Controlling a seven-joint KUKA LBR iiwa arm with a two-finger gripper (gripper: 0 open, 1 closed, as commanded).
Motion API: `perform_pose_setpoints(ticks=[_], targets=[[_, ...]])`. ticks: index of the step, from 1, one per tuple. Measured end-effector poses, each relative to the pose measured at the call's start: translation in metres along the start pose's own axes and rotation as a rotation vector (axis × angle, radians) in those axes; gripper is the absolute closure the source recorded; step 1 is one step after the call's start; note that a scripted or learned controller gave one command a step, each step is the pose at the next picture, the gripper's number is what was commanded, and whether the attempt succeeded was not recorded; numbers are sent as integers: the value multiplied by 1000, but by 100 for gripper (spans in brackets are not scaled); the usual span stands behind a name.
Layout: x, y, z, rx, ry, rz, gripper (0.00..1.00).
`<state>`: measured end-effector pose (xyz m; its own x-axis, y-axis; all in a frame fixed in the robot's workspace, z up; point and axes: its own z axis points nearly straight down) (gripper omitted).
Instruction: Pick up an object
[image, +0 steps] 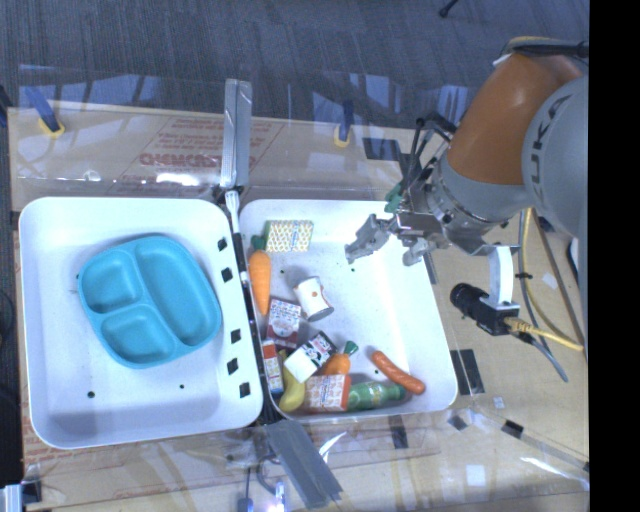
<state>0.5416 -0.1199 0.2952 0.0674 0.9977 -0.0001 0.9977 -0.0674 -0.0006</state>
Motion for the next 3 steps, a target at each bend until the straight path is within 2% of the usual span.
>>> perform_pose_setpoints(ticks=[1, 2, 3], targets=[[18, 12, 167, 7, 1, -29, 0], [2, 38, 204, 3, 0, -35, 0], [4, 38, 195, 6, 1, -40, 100]])
